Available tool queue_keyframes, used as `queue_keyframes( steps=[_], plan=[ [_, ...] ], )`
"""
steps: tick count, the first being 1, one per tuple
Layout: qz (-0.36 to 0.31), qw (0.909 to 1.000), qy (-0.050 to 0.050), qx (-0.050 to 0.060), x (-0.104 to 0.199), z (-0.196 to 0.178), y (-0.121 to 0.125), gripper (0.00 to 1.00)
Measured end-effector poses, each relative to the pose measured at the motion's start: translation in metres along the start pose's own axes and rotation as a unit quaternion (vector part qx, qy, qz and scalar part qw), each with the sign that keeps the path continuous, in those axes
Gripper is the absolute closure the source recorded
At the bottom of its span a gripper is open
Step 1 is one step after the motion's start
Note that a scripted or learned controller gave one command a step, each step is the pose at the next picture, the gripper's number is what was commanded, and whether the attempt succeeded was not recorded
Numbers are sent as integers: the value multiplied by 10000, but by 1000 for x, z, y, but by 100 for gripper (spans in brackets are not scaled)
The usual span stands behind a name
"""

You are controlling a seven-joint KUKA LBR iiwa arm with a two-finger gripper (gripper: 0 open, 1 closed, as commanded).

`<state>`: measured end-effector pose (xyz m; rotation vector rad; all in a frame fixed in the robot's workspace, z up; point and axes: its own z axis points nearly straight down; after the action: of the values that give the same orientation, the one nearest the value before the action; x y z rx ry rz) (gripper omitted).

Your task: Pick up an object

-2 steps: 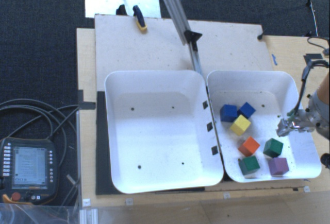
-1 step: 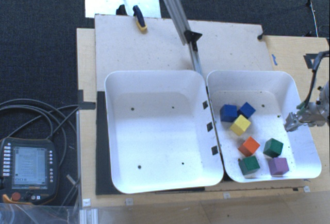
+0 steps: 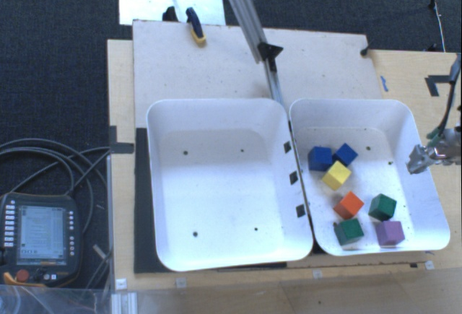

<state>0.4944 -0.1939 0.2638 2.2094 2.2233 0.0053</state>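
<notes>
left of the jaws [image 3: 420, 159], cubes [image 3: 336, 175] lie apart.

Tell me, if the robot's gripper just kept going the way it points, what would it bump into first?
The gripper sits at the right bin's right rim, seemingly aimed down. Probably it meets that rim or bare floor beside it before any cube; depth is hard to judge.

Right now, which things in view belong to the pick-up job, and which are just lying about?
Job:
two blue cubes
yellow cube
orange cube
two green cubes
purple cube
right white bin
gripper

Lying about:
left white bin
teach pendant
black cables
</notes>
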Motion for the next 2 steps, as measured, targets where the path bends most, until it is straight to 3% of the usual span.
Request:
queue_keyframes(
  steps=[2],
  plan=[
    [-24, 10000, 20, 18, 102, 9, 28, 100]
  ],
)
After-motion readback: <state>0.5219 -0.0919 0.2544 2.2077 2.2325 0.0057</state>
